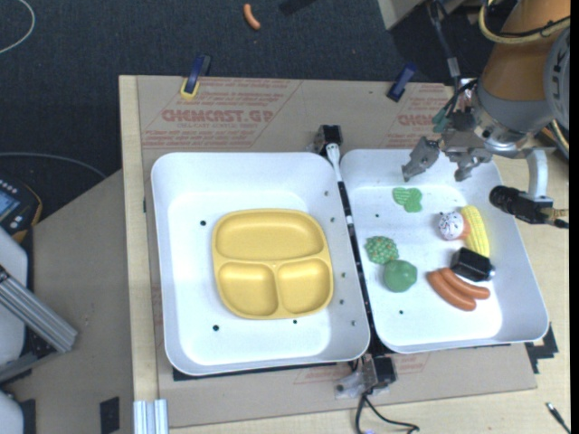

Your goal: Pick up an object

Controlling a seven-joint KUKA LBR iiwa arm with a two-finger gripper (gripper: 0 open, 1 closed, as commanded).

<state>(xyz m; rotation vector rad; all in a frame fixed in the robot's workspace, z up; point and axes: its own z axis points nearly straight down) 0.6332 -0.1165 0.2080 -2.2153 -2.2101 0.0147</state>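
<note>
My gripper (pixel 440 168) hangs over the far edge of the right bin (pixel 516 319), its two fingers spread open with nothing between them. Just below it lies a small green leafy piece (pixel 407 198). Further toward the front are a speckled white ball (pixel 450 226), a yellow corn cob (pixel 477 231), a black block (pixel 471 264), an orange sausage pair (pixel 457 289), a green broccoli head (pixel 381 249) and a round green item (pixel 399 276). None of them touches the gripper.
The left bin (pixel 181 197) holds a yellow divided plate (pixel 270 262). A black clip (pixel 329 137) sits where the two bins meet at the back. The bins rest on a cardboard sheet (pixel 235 107) held by blue clamps.
</note>
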